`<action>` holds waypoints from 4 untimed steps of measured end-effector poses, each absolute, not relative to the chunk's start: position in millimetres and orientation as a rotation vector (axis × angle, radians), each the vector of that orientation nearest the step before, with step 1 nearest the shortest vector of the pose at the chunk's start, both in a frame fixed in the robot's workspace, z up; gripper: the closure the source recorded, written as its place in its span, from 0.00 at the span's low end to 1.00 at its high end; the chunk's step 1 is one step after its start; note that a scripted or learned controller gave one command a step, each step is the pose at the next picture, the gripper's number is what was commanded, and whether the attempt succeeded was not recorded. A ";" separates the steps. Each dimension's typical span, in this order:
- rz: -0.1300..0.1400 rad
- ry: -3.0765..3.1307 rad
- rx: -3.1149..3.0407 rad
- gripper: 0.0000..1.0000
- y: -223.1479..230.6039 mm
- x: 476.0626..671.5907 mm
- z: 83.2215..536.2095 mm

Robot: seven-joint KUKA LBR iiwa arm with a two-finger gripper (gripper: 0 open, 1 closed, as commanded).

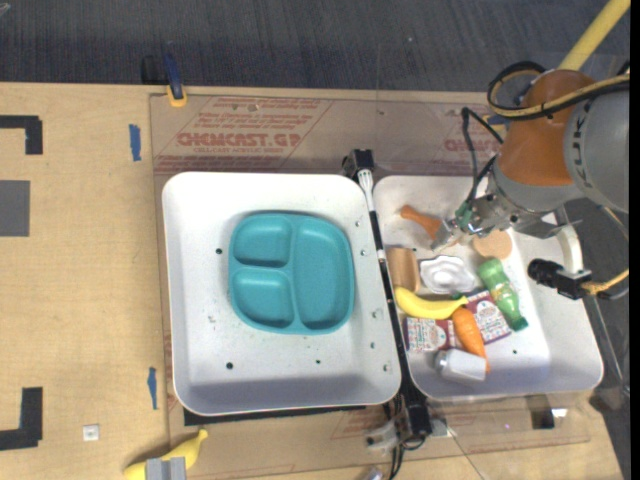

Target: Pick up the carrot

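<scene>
- I see the carrot [469, 332] lying in the right bin [575, 353], its tip by the banana [428, 304].
- Teal plate [292, 271] sits in the left bin [190, 298].
- Gripper [468, 218] hovers farther back; I cannot tell its opening.

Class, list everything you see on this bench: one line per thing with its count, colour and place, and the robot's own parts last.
Bins: two, white, side by side on the bench.
Plate: one, teal, divided, in the left bin.
Carrot: one, orange, right bin, by the banana.
Banana: one, yellow, right bin, middle.
Bottle: one, green, right bin, right side.
Packets: red and white, right bin, near the carrot.
Arm: one, grey with orange band, from the right.
Claw: one, over the right bin's far end.
</scene>
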State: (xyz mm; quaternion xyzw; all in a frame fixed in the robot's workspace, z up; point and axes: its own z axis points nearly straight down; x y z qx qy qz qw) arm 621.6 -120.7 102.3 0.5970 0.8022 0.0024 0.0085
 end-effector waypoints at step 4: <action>0.019 2.596 1.739 0.00 -113.4 487.2 90.4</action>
